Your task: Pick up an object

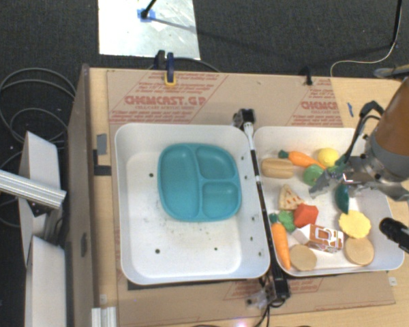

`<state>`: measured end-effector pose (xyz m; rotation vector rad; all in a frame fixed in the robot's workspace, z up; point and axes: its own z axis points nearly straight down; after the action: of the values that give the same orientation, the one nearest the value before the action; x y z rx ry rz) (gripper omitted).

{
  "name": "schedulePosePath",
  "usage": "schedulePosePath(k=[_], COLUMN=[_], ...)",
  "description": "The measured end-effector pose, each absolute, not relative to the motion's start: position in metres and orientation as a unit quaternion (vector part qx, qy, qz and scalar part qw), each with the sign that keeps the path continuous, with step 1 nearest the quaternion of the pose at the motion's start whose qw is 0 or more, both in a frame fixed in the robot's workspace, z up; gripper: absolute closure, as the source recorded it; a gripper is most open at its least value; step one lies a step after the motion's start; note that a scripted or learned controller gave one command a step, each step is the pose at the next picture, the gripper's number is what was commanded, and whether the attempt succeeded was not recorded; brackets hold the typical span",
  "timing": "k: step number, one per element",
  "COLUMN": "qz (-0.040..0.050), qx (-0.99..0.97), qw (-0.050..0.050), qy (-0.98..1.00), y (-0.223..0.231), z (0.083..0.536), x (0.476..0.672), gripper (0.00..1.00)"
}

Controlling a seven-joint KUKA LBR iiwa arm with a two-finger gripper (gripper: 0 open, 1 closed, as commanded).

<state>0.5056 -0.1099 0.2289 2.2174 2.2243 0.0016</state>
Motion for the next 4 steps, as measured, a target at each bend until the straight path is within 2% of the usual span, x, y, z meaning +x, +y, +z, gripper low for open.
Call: schedulePosePath(k=[1,2,3,4], qz=[0.0032,0.0047,-0.0075,-0.0072], qx=[0.707,0.704,0.704,0.703], qw=[0.006,0.006,-0.011,-0.014], qy=[0.708,0.71,0.71,0.711], y=[-0.123,-0.087,-0.087,-0.086], z=[0.099,0.091,0.087,0.098], x=[0.539,0.625,0.649,0.649], gripper=[0.0,0.0,0.0,1.0])
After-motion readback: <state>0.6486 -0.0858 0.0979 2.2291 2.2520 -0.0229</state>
